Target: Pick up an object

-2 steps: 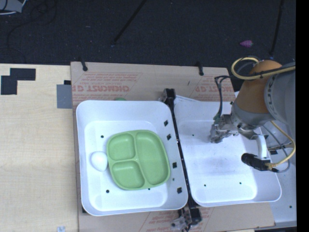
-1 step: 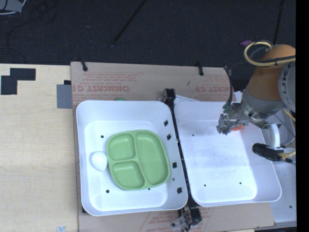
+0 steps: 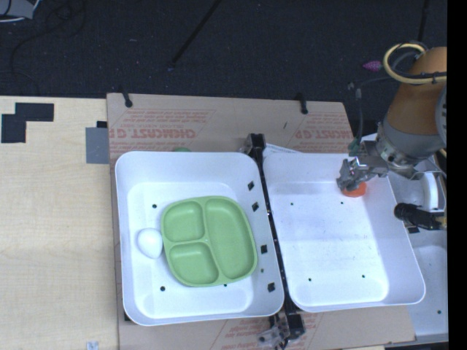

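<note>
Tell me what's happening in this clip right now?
A KUKA arm reaches in from the right, its gripper low over the far right corner of the right bin, right at a small orange object. Whether the object is actually between the fingers cannot be told from this view. In the left bin a green divided plate lies flat, with a small white ball touching its left edge; neither is being handled.

You have green three-compartment plate [image 3: 209,240] lying flat in left bin, slightly rotated. White egg-like ball [image 3: 149,242] touches its left edge. Small orange object [image 3: 354,189] sits at far right of right bin, under gripper tip, partly hidden.
</note>
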Tool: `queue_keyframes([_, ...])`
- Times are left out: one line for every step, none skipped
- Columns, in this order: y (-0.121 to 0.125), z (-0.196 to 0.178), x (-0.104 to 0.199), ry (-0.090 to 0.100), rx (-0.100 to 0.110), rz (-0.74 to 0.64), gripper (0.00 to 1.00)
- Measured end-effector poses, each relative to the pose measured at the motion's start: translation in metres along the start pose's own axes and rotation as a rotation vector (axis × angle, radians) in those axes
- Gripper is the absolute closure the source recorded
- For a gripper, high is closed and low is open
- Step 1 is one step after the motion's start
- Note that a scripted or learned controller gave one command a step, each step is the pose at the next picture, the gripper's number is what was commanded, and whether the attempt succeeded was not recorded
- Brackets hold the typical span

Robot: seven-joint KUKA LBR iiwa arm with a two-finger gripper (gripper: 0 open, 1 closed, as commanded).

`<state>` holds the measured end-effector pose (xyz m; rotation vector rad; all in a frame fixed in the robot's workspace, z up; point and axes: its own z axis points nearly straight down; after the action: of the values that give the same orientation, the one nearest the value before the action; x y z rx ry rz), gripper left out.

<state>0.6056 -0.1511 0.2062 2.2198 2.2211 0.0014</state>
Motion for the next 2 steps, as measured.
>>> queue_keyframes([0.001, -0.041, -0.001, 0.000, -0.001, -0.001, 1.00])
queue_keyframes([-0.018, -0.038, 0.047, 0.003, 0.005, -0.003, 1.00])
